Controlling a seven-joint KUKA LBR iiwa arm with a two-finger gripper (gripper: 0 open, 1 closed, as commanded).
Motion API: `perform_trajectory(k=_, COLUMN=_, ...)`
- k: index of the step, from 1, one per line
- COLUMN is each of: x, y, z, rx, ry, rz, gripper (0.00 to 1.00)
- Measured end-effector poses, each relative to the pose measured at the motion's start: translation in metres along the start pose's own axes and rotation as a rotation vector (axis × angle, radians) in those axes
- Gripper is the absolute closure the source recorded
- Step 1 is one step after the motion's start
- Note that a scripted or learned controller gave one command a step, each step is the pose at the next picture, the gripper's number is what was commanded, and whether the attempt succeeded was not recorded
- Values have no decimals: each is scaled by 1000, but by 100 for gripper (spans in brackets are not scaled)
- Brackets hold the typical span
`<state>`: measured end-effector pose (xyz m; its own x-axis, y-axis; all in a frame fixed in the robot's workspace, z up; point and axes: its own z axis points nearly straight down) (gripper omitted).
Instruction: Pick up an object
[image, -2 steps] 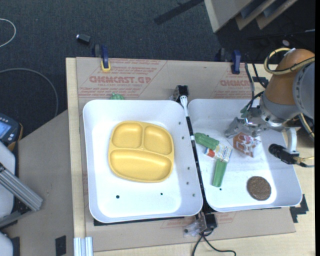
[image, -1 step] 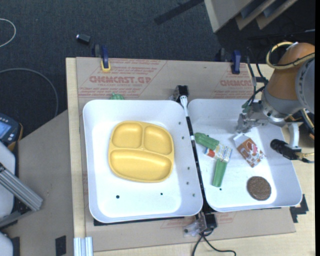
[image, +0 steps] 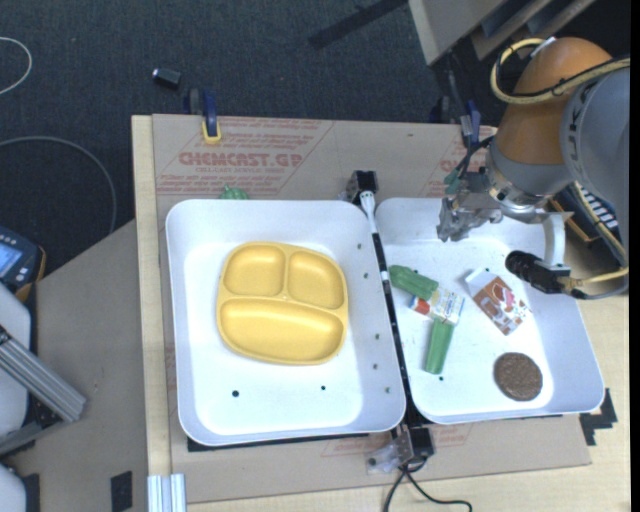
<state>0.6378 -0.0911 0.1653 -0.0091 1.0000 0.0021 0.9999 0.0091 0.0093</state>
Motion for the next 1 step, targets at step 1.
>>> perform_trajectory(k=1, x=60, y=-5, z=-21, rx=5, ry=-2, rz=3, gripper=100)
